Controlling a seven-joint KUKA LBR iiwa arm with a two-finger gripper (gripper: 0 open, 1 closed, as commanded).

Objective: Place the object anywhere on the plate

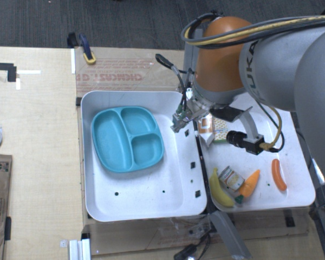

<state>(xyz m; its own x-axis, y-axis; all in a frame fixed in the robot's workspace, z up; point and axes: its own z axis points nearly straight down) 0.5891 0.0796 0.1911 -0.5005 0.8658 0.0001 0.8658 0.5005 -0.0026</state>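
Observation:
A light blue plate [128, 138] with three compartments lies in the left white bin [138, 202], toward its back left. My gripper [179, 121] hangs just right of the plate, over the left bin's right side near the wall between the bins. I see nothing held in it. Just right of it, in the right bin [300, 191], a small carton [207, 130] in white, orange and green is partly hidden under the wrist.
The right bin's front holds a banana [221, 193], a small box [231, 177], an orange carrot [251, 182] and a reddish sausage [279, 175]. The big grey arm covers the right bin's back. A black cable part [244, 141] hangs over it.

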